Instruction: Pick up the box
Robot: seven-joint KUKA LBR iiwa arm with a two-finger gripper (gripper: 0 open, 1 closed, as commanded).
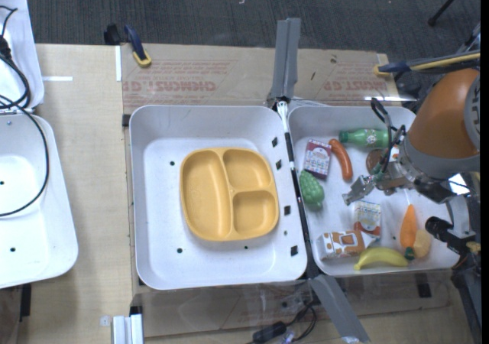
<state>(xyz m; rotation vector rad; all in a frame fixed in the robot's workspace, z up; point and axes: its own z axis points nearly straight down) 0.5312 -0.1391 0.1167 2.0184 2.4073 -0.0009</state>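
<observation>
1. Gripper (365,188) hung over right white bin (321,115), mid-area, above small white carton (367,216); finger state unclear, cannot tell.
2. Red-white patterned box (317,158) lay near bin's left wall, untouched.
3. Pick not yet done.

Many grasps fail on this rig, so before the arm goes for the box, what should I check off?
1. Box in view, in the right bin: ok.
2. Box free of neighbours: not ok, the green vegetable sits right below it and the red sausage just beside it.
3. Claw over the box: not ok, it hangs above the small white packet.
4. Claw open or shut: cannot tell.
5. Claw holding anything: cannot tell.
</observation>
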